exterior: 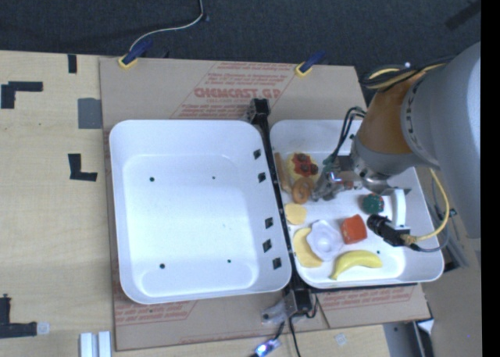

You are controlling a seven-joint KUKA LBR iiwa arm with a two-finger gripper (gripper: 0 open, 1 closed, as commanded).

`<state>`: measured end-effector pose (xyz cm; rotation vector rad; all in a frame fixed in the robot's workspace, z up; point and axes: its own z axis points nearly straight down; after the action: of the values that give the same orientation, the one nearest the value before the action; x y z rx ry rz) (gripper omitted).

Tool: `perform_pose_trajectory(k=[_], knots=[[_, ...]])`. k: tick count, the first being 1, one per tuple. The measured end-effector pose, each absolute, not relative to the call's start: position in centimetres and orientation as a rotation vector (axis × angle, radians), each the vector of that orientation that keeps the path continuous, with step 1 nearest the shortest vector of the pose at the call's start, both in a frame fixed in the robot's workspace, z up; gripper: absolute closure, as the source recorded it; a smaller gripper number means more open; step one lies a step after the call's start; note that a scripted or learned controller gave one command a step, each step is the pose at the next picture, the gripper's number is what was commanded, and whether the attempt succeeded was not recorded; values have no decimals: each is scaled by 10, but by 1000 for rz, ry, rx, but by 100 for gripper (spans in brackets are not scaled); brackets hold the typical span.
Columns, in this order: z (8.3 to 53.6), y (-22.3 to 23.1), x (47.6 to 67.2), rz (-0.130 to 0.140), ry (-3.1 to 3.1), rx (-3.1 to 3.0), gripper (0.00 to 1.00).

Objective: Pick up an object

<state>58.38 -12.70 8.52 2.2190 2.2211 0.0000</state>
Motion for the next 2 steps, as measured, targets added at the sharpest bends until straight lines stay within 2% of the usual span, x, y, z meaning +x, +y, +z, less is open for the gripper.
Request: perform_pose_trajectory(k=[1,2], knots=[[86,-111,526,1,2219,2220,100],[85,-98,583,0,2223,2219,100]])
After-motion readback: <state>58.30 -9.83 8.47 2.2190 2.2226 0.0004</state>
